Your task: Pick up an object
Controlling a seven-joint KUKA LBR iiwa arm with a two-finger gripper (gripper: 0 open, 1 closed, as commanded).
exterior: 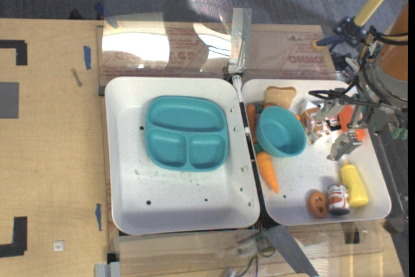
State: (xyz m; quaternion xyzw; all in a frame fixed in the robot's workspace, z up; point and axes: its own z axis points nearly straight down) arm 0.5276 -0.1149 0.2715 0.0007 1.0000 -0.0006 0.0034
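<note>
The tool point(342, 139) hangs over the right part of the right bin point(382, 204), close to that bin's right rim. Its fingers are spread, and nothing sits between them. A small packet with orange and white print point(316, 121) lies just to the tool's left, and the yellow mustard bottle point(354, 183) lies just below it, along the right wall.

The right bin is crowded. A teal bowl point(281, 132) stands near the divider, with a piece of toast point(279, 96) behind it against the back rim. A carrot point(267, 172) lies in front of the bowl, running alongside the left wall. Near the front rim sit a small can point(337, 198) and a brown round item point(317, 204), touching or nearly so (I cannot tell which). Open floor shows mainly in the middle of this bin, between the bowl, the bottle and the can.

The left bin point(130, 198) holds a teal divided plate point(187, 132), set toward its back half; bare white floor surrounds it, with the widest stretch along the front.

Both bins rest on a pale wooden surface point(45, 159) with black markings and bits of blue tape. Behind them stands a clear sheet, and beyond it lies grey carpet.
</note>
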